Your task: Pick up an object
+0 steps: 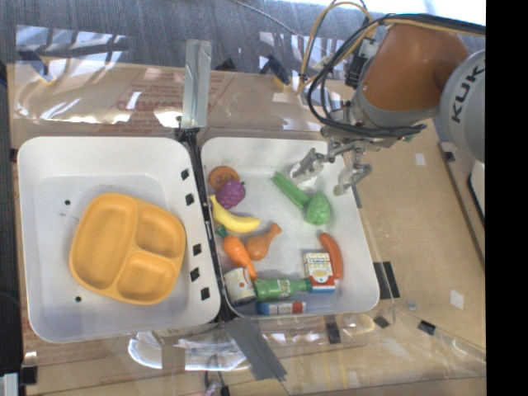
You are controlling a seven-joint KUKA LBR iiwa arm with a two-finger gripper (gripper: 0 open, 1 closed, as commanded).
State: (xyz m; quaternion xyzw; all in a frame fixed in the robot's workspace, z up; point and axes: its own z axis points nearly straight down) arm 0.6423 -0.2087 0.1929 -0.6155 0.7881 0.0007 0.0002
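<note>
My gripper (pixel 332 173) hangs spread and empty over the right bin (pixel 363 246), just above the green toy vegetable (pixel 304 198), likely light, rigid and slick, best pinched across its narrow stem rather than its bulbous head.

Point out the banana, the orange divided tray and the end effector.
banana (pixel 234 219), camera view, middle of its curve.
orange divided tray (pixel 125 247), camera view, central ridge.
end effector (pixel 330 172), camera view, between its fingertips.
</note>
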